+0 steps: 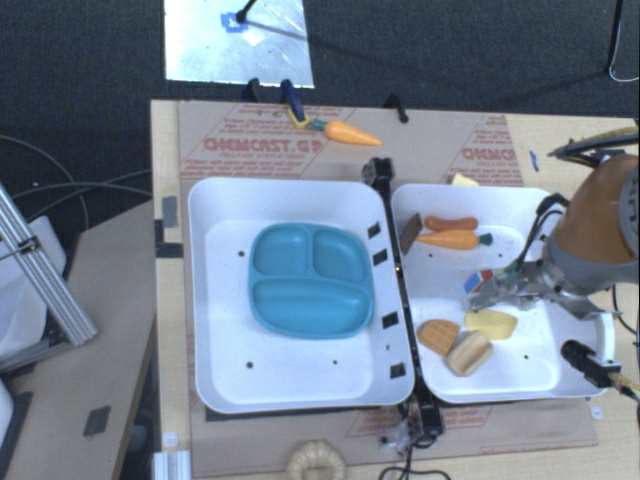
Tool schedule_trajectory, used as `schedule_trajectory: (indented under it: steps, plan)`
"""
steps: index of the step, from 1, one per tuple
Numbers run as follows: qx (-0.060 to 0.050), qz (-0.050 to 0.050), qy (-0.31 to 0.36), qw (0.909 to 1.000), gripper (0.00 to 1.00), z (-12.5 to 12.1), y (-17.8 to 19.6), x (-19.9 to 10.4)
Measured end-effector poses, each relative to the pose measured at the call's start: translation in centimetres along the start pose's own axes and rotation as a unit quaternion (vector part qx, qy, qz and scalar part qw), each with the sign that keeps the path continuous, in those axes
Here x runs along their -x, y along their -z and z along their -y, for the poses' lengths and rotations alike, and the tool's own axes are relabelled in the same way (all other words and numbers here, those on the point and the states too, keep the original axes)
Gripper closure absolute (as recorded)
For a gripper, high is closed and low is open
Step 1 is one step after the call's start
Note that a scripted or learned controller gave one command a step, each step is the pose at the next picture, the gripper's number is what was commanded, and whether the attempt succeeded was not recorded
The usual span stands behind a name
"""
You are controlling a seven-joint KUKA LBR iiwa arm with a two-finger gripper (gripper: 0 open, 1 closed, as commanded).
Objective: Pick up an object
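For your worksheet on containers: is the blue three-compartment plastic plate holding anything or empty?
Empty. The blue three-compartment plastic plate shows only bare blue in every section.

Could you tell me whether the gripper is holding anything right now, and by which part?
It cannot be told: the gripper sits low in the right white bin, above the pale yellow wedge.

I count two white bins (300, 193), one blue divided plate (310, 278), two toy carrots (345, 133), one sausage (452, 224), one cheese wedge (490, 324) and one bread roll (468, 353).
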State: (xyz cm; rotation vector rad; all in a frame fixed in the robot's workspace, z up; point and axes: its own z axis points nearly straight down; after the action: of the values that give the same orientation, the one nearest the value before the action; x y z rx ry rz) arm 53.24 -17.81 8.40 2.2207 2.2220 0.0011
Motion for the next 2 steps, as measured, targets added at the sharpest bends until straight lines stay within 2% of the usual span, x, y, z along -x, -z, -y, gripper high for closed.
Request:
schedule_trajectory:
  steps: [1,2]
  plan:
    - [0.002,0.001,0.000,1.0000,1.00,-0.1,1.2,0.0]
    - [0.003,0.001,0.002,1.0000,1.00,-1.1,6.4,-0.6]
